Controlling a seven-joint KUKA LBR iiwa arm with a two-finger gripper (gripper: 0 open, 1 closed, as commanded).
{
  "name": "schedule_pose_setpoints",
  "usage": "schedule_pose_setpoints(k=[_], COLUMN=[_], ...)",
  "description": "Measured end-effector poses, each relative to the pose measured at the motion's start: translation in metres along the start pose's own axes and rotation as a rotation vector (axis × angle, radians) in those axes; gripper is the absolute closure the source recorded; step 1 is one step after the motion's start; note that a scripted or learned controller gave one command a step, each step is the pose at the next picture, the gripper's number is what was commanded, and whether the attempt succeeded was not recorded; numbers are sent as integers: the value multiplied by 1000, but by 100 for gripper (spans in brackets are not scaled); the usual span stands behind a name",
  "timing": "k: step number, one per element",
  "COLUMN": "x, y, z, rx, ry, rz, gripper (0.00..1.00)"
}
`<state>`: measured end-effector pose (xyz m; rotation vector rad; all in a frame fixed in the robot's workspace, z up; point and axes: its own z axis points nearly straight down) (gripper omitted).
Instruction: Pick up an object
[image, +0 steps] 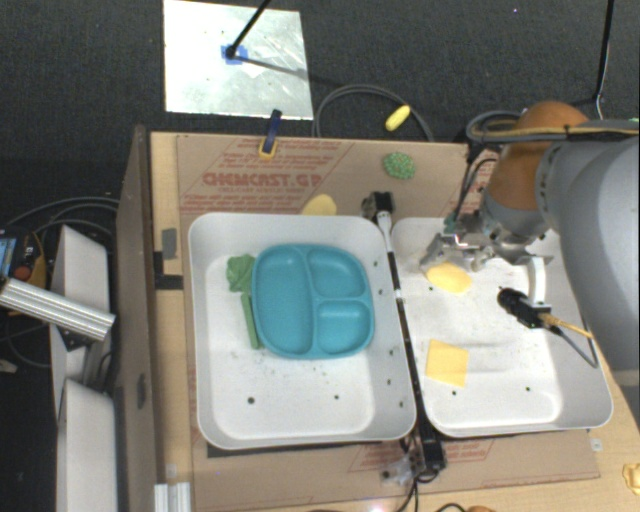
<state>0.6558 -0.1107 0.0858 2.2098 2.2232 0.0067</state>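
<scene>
The big grey arm (590, 200) reaches in from the right and is bent down over the far end of the right bin (500, 405). Across the divide, the left bin (300, 405) carries a teal divided plate (310, 300) with a green leafy strip (244, 295) tucked against its left side. Nothing is happening over there.

The action is on the right. The gripper (457, 255) sits low, right above a pale yellow lump (450, 280) near the bin's back left corner, touching it or just shy of it. From this angle I cannot tell which, nor whether the gripper is spread or clamped. Nearer the front lies a flat yellow square (447, 362), well clear of the tool.

So where are we? The lump looks like the target and it rests on the bin floor, not lifted. By my reading the approach is done, while a firm grasp and the lift are not yet shown.
</scene>
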Motion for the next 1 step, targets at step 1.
schedule_pose_setpoints(k=[1], x=[-7], y=[0], z=[-2], rx=[4], ry=[0], rz=[4], gripper=[0])
